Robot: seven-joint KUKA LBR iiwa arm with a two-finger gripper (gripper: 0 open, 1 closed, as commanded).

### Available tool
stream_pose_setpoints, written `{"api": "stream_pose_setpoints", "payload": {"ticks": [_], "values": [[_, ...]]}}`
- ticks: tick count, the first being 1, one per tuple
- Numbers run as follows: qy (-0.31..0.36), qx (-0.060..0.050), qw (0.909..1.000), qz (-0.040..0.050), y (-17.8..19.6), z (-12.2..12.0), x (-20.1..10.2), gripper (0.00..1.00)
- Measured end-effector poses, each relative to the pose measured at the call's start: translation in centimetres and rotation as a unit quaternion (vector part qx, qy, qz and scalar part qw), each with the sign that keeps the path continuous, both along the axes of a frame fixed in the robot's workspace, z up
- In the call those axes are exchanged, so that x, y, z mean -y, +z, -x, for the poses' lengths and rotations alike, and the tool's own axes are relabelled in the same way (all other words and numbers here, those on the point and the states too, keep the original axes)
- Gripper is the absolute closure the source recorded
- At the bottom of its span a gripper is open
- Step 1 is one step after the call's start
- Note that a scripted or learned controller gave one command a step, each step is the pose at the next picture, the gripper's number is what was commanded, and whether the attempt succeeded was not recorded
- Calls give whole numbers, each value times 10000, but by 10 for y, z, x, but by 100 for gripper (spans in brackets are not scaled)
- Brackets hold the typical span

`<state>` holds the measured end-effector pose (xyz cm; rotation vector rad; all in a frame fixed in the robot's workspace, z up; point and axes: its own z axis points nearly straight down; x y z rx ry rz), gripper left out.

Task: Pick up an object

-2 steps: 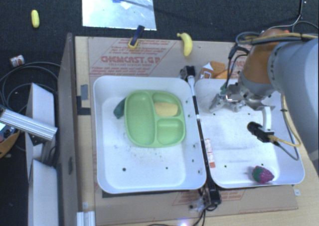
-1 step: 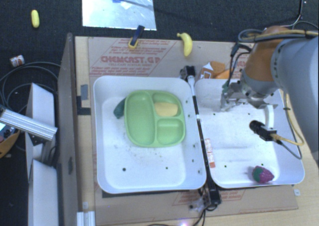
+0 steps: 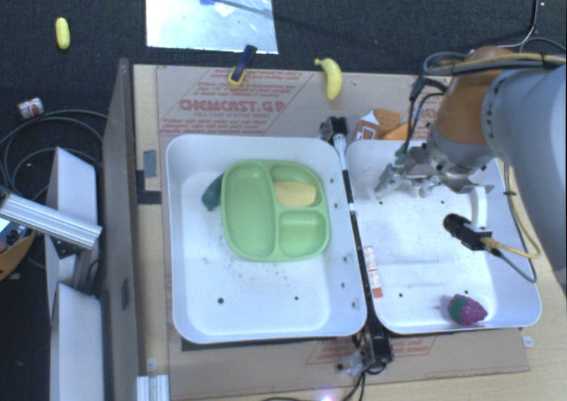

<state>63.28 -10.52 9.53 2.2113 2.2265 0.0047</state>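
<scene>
Both white bins (image 3: 266, 320) look like smooth, semi-gloss plastic, speckled w/ dark spots. Green divided tray (image 3: 257, 222): matt plastic, smooth. Yellow block (image 3: 296, 193) in its compartment looks soft, matt. Bench board (image 3: 239, 98) under bins is matt cardboard w/ red print. Banana (image 3: 331, 77) has a plastic-like sheen. Strawberry (image 3: 467, 309) looks bumpy, slightly glossy. Arm (image 3: 523, 116): smooth grey shell, satin finish. Floor sheet (image 3: 213, 1) is shiny, foil-like.

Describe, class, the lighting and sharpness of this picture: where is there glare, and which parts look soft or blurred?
Camera view: glare washes out the shiny sheet on the dark floor; both white bins are lit brightly and evenly, with faint shadows; the arm nearest the lens looks soft; the green tray reads fairly sharp.
</scene>
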Motion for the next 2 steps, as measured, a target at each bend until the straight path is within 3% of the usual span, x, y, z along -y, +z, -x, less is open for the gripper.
{"api": "stream_pose_setpoints", "payload": {"ticks": [1,2], "values": [[0,0,10000,0,0,0,0,0],[11,18,10000,-1,11,-1,0,100]]}}
